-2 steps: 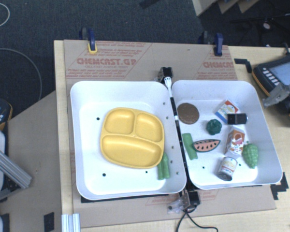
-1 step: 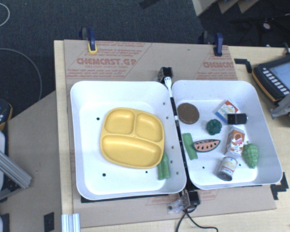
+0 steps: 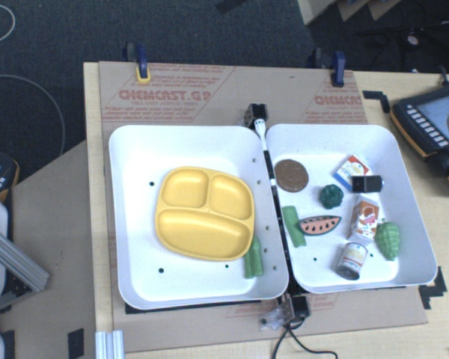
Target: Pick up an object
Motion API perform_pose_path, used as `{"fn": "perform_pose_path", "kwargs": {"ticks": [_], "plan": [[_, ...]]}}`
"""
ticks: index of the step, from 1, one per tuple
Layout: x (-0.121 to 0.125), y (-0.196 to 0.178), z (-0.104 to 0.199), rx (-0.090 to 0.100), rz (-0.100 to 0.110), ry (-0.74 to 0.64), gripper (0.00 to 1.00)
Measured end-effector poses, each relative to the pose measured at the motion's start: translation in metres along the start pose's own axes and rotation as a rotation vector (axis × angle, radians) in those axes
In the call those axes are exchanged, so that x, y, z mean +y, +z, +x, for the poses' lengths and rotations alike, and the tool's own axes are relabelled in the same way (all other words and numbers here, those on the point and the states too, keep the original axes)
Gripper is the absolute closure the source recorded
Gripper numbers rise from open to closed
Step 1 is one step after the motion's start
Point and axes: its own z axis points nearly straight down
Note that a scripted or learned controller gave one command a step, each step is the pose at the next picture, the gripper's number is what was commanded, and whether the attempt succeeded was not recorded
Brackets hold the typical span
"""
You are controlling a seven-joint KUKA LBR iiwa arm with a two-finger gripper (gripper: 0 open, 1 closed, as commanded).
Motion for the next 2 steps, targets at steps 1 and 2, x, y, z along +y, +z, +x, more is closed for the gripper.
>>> {"fn": "perform_pose_path", "kwargs": {"ticks": [1,2], "plan": [[-0.003,0.11,0.082,0.009,0.031,-0.002,0.0],[-0.008,0.281,0.152,0.008,0.039,0.0,0.0]]}}
